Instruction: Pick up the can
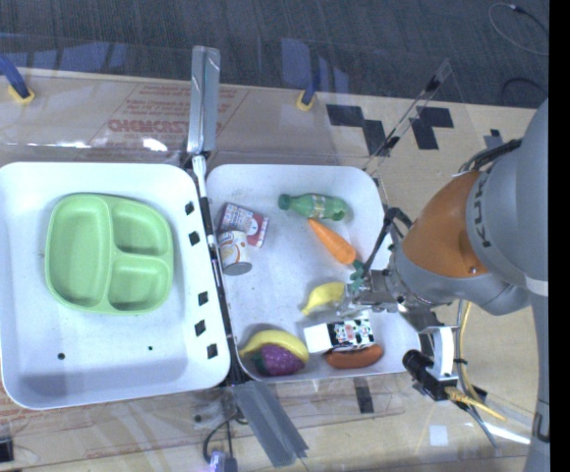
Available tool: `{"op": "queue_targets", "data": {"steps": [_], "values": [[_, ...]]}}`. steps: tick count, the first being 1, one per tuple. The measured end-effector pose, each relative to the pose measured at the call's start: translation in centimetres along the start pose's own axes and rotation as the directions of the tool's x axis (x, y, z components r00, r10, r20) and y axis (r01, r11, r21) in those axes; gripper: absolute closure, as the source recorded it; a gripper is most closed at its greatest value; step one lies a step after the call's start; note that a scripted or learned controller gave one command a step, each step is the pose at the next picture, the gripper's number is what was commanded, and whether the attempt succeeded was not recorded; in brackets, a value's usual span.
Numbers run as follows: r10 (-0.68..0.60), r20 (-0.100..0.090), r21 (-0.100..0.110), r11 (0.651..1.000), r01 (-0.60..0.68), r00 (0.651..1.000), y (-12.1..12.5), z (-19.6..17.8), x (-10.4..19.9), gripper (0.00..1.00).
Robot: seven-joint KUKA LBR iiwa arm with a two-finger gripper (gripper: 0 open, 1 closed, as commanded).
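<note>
arm (506, 234) cut at right edge

The robot arm (521, 195) is big and round, smooth grey on the outside, with a wide orange band (442, 229) near the wrist that has dark letters on it — too small to read. Below the band sits a grey wrist part, and from it hang thin wires, yellow and white ones, beside a small black piece. The gripper (361, 285) looks like shiny metal with small parts — maybe a bit of green, though it is hard to tell.
</note>
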State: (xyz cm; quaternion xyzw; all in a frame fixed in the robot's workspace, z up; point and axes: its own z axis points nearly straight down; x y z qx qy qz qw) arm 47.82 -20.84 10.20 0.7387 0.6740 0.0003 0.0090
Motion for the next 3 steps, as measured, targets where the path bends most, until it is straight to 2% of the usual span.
{"op": "queue_targets", "data": {"steps": [1, 2, 3], "values": [[-0.221, -0.015, 0.01, 0.975, 0.222, 0.975, 1.5, -7.6, 4.5, 1.0], [-0.276, -0.017, 0.013, 0.961, 0.276, 0.961, -0.7, 1.0, 5.6, 1.0], [-0.398, -0.017, 0.009, 0.917, 0.398, 0.917, 6.8, 1.0, 10.9, 1.0]]}}
